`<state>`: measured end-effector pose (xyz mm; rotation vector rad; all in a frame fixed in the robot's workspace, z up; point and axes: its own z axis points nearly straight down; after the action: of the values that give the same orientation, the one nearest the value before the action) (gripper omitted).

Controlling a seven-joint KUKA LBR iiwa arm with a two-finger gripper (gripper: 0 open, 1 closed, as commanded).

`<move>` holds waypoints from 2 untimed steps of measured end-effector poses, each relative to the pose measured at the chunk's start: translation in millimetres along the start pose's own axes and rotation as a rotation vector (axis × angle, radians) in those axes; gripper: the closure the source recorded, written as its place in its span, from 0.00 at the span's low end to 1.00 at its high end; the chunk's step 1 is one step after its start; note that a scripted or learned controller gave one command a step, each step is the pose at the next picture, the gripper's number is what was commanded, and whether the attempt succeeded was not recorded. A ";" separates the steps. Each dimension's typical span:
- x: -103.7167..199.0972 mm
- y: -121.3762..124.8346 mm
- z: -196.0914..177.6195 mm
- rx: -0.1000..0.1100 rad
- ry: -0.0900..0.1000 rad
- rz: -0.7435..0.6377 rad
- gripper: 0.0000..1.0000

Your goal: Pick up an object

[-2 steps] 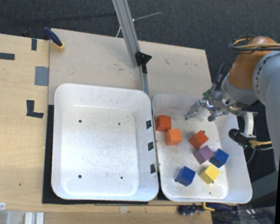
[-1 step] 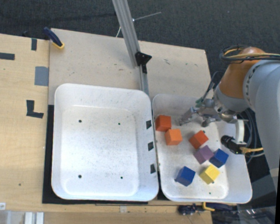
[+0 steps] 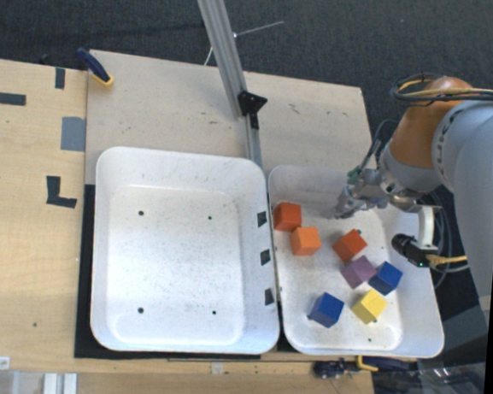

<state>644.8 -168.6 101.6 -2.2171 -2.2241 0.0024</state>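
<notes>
The right bin (image 3: 406, 334) holds several small blocks. Two orange ones (image 3: 289, 215) (image 3: 305, 240) lie near its left side. A red-orange block (image 3: 350, 244) sits mid-bin, with a purple block (image 3: 360, 270) just below it. Two blue blocks (image 3: 386, 278) (image 3: 327, 309) and a yellow block (image 3: 370, 305) lie toward the front. My gripper (image 3: 349, 206) hangs at the bin's upper middle, above and slightly left of the red-orange block, with nothing visibly held.
The left bin (image 3: 110, 188) stands beside the right one. A slanted metal pole (image 3: 229, 57) runs down to the gap between the bins. The grey arm with its orange band (image 3: 423, 134) fills the upper right. Cables (image 3: 422, 250) trail by the right bin's edge.
</notes>
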 end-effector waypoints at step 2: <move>-14.3 2.4 -118.6 -0.008 -0.002 0.002 1.00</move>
<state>647.5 -182.9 220.2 -2.2237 -2.2270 -0.0043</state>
